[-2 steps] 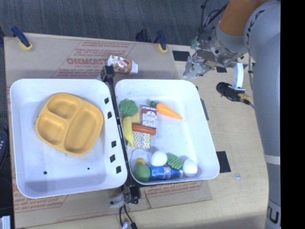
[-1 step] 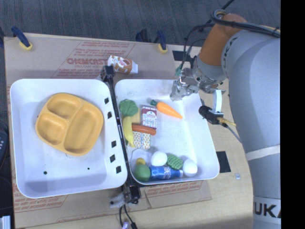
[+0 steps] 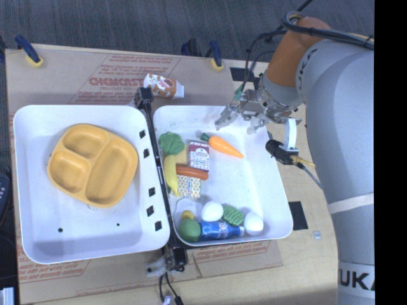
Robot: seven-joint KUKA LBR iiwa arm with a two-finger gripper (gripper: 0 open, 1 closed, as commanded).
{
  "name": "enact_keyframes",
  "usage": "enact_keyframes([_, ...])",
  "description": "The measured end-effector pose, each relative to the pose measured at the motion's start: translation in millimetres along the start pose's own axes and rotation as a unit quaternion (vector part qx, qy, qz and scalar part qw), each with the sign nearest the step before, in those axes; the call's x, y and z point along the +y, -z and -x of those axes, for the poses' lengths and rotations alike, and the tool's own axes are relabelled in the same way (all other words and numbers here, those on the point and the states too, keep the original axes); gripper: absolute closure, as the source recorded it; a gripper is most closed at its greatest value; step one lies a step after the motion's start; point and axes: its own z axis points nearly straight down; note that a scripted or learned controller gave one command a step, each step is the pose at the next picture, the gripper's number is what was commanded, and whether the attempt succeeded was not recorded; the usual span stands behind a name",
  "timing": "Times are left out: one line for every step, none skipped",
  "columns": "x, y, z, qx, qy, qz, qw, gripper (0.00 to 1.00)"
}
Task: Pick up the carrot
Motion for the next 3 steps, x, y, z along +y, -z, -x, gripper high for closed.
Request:
enact_keyframes([-20.3,-52.3,-14.3,-0.001,0.077,0.006,0.997,0.0])
enact_keyframes([-19.9,-41.8,-15.9,0.001,0.079,0.004,0.9968,1.0])
enact_keyframes([-70.3,103.7,-44.8,0.0,0.062,0.002,0.9981,1.0])
